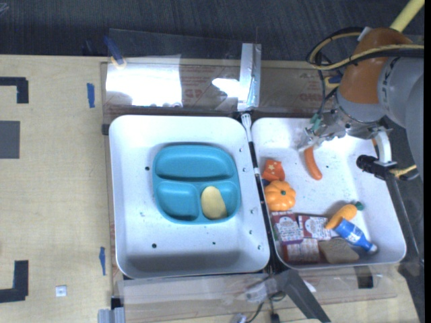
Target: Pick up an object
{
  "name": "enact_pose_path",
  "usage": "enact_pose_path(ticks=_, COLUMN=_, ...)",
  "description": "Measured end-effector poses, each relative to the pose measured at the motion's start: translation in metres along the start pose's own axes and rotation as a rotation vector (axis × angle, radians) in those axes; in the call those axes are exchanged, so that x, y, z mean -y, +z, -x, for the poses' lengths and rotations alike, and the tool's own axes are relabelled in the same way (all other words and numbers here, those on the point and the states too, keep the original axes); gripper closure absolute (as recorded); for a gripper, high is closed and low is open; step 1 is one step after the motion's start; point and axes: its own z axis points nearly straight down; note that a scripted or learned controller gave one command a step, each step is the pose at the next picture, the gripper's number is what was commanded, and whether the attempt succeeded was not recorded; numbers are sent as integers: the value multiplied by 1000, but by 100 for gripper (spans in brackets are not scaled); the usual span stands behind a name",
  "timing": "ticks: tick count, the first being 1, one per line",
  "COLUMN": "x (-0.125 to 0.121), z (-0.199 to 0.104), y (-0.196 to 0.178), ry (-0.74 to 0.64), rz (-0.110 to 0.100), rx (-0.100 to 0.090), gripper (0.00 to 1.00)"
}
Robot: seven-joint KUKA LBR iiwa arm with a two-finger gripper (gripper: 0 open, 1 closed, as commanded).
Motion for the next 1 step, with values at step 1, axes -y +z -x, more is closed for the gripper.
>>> enact_pose_path(ticks=1, x=-23, z=-91, y=-91, ry=-232, rz=0, rx=-4, gripper=100)
